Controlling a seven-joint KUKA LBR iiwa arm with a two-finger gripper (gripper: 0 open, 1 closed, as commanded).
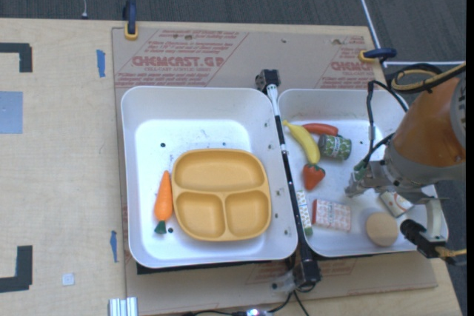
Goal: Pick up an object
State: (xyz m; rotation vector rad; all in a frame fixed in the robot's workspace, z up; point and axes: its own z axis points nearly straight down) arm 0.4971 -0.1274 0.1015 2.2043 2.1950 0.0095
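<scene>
Orange-banded arm (433,133) hangs over right bin (348,101) beside strawberry (314,176).

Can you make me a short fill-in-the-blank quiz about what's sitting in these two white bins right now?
1. The yellow divided tray lies in the ____ bin.
2. The thing lying beside that tray, along its left edge, is a ____.
3. The banana lies in the right bin beside a red ____.
4. The divided tray has ____ compartments.

Missing words: left; carrot; pepper; three
</scene>
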